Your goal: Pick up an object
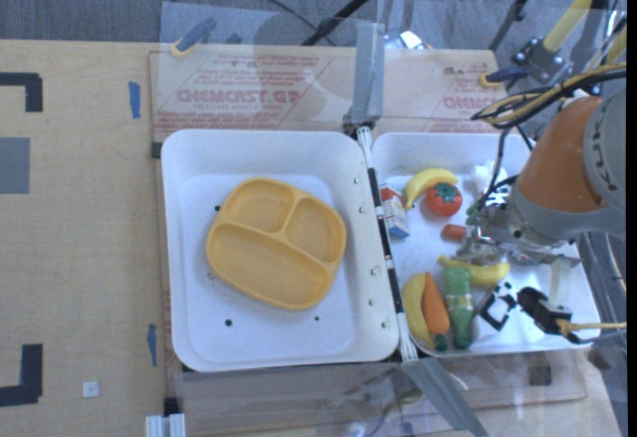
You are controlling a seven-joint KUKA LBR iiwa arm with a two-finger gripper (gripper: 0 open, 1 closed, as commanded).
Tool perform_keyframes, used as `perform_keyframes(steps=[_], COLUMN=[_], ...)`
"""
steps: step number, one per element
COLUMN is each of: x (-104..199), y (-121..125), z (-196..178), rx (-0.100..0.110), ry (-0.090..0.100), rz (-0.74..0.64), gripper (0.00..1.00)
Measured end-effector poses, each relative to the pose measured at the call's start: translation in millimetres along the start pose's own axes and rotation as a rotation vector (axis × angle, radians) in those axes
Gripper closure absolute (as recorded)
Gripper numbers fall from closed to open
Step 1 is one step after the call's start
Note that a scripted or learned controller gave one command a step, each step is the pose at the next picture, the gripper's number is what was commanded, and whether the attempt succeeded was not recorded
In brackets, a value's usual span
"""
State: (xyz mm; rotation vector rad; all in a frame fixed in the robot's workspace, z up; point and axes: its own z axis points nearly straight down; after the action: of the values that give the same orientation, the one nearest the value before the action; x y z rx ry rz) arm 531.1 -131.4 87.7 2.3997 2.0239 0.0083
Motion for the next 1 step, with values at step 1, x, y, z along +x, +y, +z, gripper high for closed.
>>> perform_keyframes(steps=[1], x=[-1.2], y=[-0.4], z=[1.0], rx=[0.001], ry=[-0.002], rz=[0.001], gripper=[0.0])
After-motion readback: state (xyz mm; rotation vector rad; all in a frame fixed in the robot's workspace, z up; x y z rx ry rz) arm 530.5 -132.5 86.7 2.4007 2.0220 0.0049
